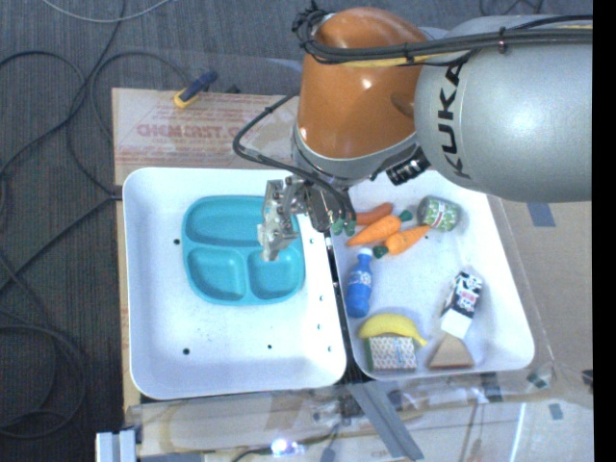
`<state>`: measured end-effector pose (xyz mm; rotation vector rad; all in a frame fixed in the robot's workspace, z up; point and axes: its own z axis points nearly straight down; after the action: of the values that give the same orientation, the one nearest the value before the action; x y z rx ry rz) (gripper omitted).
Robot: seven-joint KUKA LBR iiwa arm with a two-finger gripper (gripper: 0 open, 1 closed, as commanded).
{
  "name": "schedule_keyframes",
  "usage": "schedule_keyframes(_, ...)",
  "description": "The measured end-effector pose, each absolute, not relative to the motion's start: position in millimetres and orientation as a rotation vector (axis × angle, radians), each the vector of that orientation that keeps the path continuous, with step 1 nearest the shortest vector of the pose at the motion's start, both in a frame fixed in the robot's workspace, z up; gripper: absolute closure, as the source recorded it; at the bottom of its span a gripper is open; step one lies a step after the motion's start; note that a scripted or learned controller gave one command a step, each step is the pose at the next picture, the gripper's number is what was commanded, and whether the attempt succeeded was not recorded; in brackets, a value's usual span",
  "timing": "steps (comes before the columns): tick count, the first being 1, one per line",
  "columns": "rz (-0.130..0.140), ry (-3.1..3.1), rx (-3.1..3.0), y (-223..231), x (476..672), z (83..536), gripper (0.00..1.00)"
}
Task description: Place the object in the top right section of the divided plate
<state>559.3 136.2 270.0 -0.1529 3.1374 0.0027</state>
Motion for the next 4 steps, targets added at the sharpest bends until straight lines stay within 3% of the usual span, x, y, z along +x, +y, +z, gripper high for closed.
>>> schedule_keyframes(1, 0.001, 3.130, 0.216, 87, 657.9, 334, 1.00)
schedule_keyframes(2, 0.002, 3.137, -0.144, 129, 632.0, 248, 1.00)
schedule_keyframes(3, 0.008, 3.134, -0.144, 130, 632.7, 258, 1.00)
schedule_keyframes(4, 0.000, 3.077, -0.612, 87, 668.9, 245, 1.00)
